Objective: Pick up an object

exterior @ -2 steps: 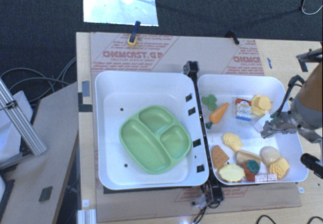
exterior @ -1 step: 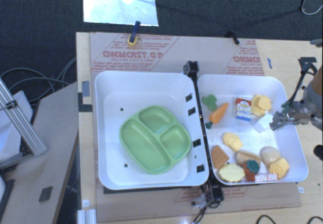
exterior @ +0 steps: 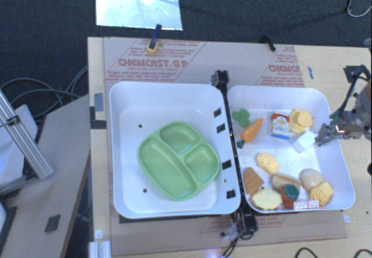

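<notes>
Two white bins sit side by side — toy food fills the right bin (exterior: 334, 161). Gripper (exterior: 324, 135) pinches a white block (exterior: 303, 142) just beside the yellow round piece (exterior: 301, 119).

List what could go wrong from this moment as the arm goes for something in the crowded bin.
1. The pincer sits at the right bin's edge beside a small white block; closing there may nudge the block away instead of gripping it.
2. The toy foods lie packed together: the yellow round piece touches the small carton, so two things might lift or shift at once.
3. Coming down this near the bin's wall could clip it.
</notes>
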Controlling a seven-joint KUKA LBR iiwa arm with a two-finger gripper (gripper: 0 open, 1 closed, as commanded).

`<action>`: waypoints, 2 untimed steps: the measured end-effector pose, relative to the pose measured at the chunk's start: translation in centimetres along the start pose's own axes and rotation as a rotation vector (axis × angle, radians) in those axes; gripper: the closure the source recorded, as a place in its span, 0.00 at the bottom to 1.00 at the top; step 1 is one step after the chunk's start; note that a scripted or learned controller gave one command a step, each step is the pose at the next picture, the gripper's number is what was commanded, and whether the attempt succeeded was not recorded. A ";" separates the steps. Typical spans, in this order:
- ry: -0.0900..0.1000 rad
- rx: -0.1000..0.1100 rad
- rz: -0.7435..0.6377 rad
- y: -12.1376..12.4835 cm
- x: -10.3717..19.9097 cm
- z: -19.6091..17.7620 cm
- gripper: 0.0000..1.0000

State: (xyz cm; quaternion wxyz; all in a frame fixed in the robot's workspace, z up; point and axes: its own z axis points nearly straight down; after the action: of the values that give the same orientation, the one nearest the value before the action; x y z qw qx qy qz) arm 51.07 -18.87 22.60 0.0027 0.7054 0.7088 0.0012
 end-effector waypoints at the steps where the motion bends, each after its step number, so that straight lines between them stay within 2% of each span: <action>1: 0.003 0.001 -0.006 1.7 5.2 -0.9 1.00; 2: 0.003 0.002 -0.005 2.7 10.8 -1.1 1.00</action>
State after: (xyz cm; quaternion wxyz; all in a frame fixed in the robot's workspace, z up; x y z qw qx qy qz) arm 53.75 -8.07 23.74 0.0010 0.7036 0.7106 0.0015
